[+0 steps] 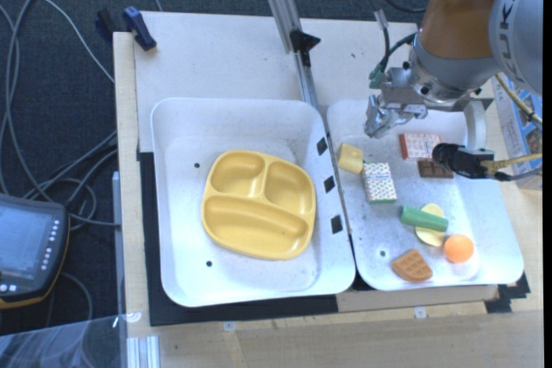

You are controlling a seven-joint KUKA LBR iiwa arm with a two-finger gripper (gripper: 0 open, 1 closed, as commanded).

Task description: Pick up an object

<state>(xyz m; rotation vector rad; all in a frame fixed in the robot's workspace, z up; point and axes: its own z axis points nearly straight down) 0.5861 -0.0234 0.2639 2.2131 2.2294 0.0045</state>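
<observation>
The end effector [377, 123] hangs over the upper left part of the right bin [492, 211]; whether it is released or clenched I cannot tell. Just below it and slightly left lies a pale yellow block [349, 159], with a patterned white block [379, 183] beside it. The left bin [172, 151] holds a yellow divided tray [258, 203].

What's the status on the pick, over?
Gripper hovering over right bin, nothing seen held. Toy food scattered there; yellow block nearest. Yellow divided tray in left bin.
</observation>
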